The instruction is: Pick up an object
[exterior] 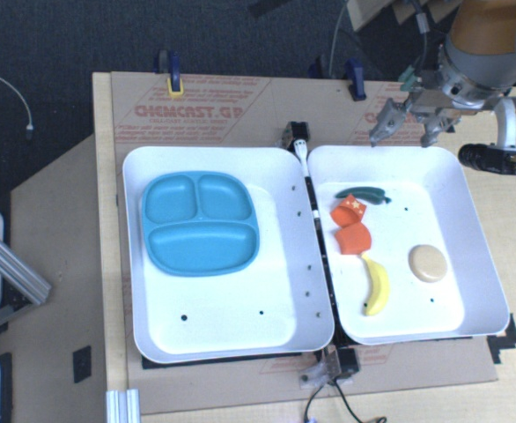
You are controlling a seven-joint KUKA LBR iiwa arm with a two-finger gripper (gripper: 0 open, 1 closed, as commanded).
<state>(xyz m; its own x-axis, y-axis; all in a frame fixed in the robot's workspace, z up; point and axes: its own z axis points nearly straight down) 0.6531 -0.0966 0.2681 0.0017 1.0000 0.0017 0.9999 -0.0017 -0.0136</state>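
My gripper (408, 131) hangs above the far rim of the right bin (469, 192), its two fingers spread open with nothing between them. Below it in that bin lie a dark green pepper-like piece (364, 195), a small red piece (349, 210), an orange block (354, 238), a yellow banana (376, 286) and a beige round bun (428, 263). All of them sit apart from the gripper, toward the bin's middle and left.
The left bin (276, 324) holds a blue divided plate (201, 223). A black hinge strip (313, 227) runs between the bins. Blue clamps (173, 69) (355, 76) grip the cardboard's far edge. A black knob (491, 158) sticks out at the right.
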